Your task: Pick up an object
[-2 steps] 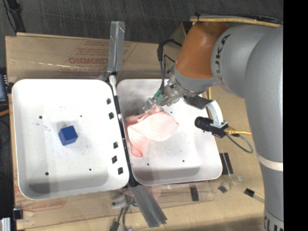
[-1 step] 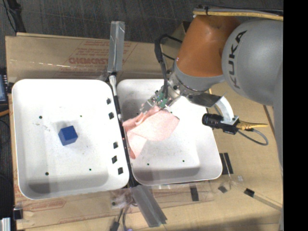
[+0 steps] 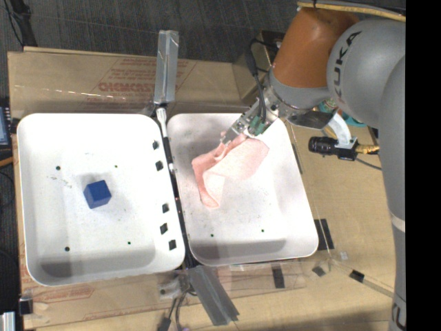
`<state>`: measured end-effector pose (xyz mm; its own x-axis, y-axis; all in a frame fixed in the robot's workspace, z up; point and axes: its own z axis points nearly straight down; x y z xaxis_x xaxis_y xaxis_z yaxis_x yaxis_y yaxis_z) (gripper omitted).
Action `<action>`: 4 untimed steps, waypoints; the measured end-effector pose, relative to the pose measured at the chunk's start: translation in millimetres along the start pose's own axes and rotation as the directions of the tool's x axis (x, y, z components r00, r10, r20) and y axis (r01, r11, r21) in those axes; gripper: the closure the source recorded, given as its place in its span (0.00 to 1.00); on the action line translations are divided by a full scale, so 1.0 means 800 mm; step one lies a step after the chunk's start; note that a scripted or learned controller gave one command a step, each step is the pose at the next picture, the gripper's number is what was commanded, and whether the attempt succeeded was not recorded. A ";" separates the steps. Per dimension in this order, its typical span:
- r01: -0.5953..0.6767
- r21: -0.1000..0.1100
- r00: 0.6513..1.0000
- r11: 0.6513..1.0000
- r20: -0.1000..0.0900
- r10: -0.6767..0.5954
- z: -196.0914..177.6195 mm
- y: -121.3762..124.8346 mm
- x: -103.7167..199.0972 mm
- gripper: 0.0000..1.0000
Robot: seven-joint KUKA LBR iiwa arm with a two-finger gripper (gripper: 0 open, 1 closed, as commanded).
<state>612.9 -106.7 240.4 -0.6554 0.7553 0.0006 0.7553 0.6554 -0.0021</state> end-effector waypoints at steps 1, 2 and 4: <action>0.511 -0.001 0.859 0.859 -0.001 -0.511 0.061 0.029 0.026 1.00; 0.511 0.000 0.860 0.860 0.000 -0.511 0.061 0.029 0.025 0.00; 0.265 -0.004 0.964 0.964 0.005 -0.265 0.169 0.011 -0.053 1.00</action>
<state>647.1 -133.0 105.2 -0.8324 0.5542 -0.0043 0.5542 0.8324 0.0026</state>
